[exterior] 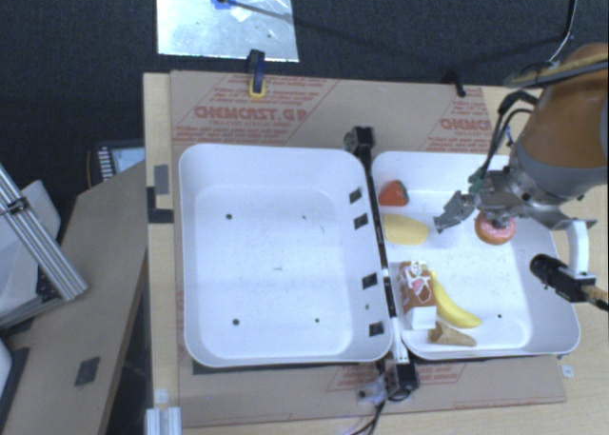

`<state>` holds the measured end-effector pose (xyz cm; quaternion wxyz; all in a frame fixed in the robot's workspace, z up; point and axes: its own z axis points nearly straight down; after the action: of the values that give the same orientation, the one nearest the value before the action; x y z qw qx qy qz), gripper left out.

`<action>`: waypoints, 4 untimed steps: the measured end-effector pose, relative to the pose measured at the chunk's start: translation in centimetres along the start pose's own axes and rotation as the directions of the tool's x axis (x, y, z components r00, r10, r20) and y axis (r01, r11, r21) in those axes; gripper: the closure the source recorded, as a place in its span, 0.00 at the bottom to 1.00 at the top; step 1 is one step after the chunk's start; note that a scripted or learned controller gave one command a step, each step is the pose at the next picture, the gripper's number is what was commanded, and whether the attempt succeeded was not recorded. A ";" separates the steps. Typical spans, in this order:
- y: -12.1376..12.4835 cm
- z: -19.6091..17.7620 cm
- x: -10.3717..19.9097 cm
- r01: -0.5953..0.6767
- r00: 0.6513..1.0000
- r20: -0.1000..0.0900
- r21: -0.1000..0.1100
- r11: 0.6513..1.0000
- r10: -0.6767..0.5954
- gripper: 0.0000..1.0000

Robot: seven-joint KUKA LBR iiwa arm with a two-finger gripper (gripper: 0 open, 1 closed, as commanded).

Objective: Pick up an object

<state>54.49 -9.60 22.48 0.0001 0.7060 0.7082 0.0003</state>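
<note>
My gripper (pixel 455 211) hangs over the right bin (pixel 552 328), near its back half. A pink frosted doughnut (pixel 495 229) lies just right of it, partly under the wrist. To its left lie a yellow lemon-like piece (pixel 404 229) and a red strawberry-like piece (pixel 393 194). Nearer the front of the bin are a banana (pixel 453 308), a small red-and-white carton (pixel 415 287) and a brown piece (pixel 451 334). Nothing shows in the gripper's grasp.
The left bin (pixel 200 328) sits beside the right one, with a black clip strip (pixel 373 233) along their shared edge. Both rest on a cardboard sheet (pixel 285 109). The arm's grey and orange body (pixel 571 128) covers the right bin's back right corner.
</note>
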 end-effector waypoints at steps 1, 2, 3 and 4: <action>0.9 12.8 1.0 -0.002 1.000 0.001 -0.005 1.000 0.002 0.00; 5.9 13.8 -1.3 0.001 1.000 0.002 -0.007 1.000 -0.001 0.00; 11.2 13.9 -4.0 0.000 1.000 0.002 0.000 1.000 0.000 0.00; 9.9 13.6 -10.8 -0.001 1.000 -0.011 -0.004 1.000 0.001 0.00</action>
<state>64.38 -20.40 8.88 -0.0023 0.7064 0.7078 0.0057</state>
